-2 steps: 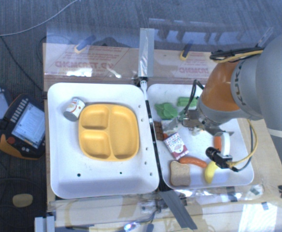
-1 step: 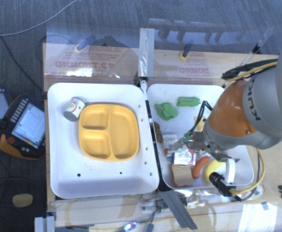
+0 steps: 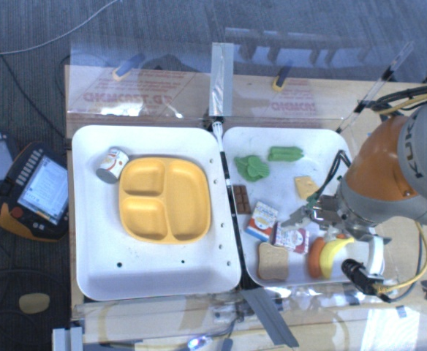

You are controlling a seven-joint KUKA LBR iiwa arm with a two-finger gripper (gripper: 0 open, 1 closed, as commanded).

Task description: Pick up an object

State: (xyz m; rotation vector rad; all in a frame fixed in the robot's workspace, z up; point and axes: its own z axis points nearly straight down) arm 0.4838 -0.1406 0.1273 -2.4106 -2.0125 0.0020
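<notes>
The right bin holds several small things. Among them are a green leafy piece, a green pod, a yellow cheese wedge, a brown chocolate bar, a small blue and white carton, a red and white packet, a bread slice, and an orange fruit beside a yellow one. My gripper hangs low over the bin's right side, just above the packet and the two fruits. The arm's body hides the bin's right wall.
The left bin carries a yellow divided plate and a small can lying at its upper left. A tablet and handset lie on the floor to the left. Cables run along the arm at the right.
</notes>
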